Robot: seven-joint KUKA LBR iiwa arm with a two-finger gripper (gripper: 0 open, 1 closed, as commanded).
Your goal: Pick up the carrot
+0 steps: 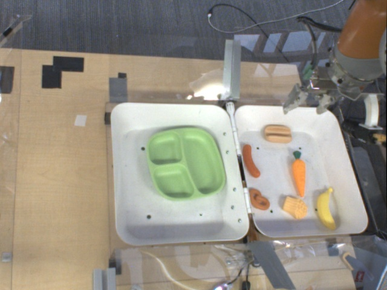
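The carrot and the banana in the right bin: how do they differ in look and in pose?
The carrot is orange with a green top; the banana is plain yellow. The carrot is straight and tapers downward in the view; the banana is curved. The carrot lies near the bin's middle, the banana by its right wall. Both lie flat in the right bin, apart from each other and from the gripper.

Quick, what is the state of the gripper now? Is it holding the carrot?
Gripper: open, holding nothing, above the far edge of the right bin. The carrot lies in that bin, untouched.
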